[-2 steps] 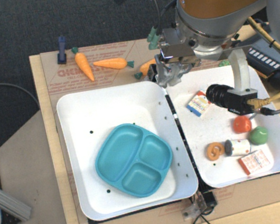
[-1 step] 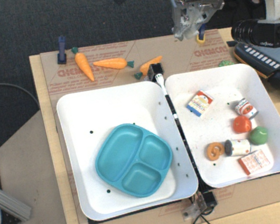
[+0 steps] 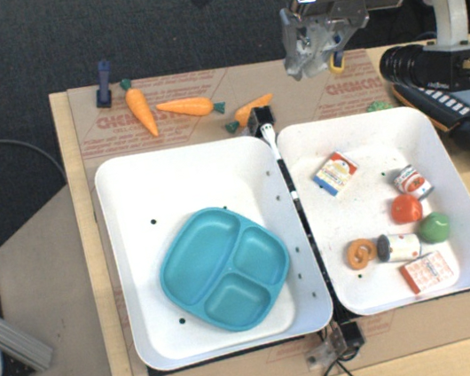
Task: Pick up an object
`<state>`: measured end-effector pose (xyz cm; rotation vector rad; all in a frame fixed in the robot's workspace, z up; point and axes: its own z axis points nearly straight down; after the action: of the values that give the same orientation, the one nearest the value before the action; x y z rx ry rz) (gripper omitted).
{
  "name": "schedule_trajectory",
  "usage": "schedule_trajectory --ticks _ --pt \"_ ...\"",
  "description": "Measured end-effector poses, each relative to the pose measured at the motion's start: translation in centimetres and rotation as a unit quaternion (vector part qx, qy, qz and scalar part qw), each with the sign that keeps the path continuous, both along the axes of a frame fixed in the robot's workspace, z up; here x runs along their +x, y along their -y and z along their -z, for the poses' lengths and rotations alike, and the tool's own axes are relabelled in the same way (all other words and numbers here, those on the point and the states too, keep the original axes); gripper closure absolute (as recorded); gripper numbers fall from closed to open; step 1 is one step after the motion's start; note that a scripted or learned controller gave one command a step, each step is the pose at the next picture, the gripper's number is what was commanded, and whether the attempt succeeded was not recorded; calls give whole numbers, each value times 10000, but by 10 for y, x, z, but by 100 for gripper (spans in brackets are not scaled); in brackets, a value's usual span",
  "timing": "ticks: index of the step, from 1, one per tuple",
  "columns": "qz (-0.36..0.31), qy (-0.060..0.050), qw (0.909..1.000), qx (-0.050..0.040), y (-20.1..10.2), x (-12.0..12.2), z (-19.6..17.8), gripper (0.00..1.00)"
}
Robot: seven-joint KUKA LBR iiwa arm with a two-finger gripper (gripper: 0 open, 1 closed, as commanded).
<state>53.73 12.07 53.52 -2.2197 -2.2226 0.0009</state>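
The right bin (image 3: 451, 155) holds several small items. A white, orange and blue carton (image 3: 335, 173) lies near its back left. A small can (image 3: 411, 180), a red ball (image 3: 405, 209) and a green ball (image 3: 436, 227) sit along the right side. An orange ring (image 3: 361, 252), a white bottle (image 3: 398, 246) and a red-and-white packet (image 3: 430, 270) lie near the front. My gripper (image 3: 316, 60) hangs high over the cardboard behind the right bin's back left corner, well apart from all of these. A small yellow bit shows at its lower right.
The left bin (image 3: 122, 211) holds a teal divided plate (image 3: 224, 268). Three toy carrots (image 3: 141, 111) (image 3: 187, 107) (image 3: 253, 109) and a blue piece (image 3: 102, 84) lie on the cardboard behind the bins. A black device (image 3: 437, 79) sits at the back right.
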Motion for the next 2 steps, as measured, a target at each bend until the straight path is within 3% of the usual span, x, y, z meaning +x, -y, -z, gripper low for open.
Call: schedule_trajectory --ticks 1,2 --pt "29 -73 10000 -17 31 -29 127 100" --pt "5 22 10000 -2 29 -26 109 100"
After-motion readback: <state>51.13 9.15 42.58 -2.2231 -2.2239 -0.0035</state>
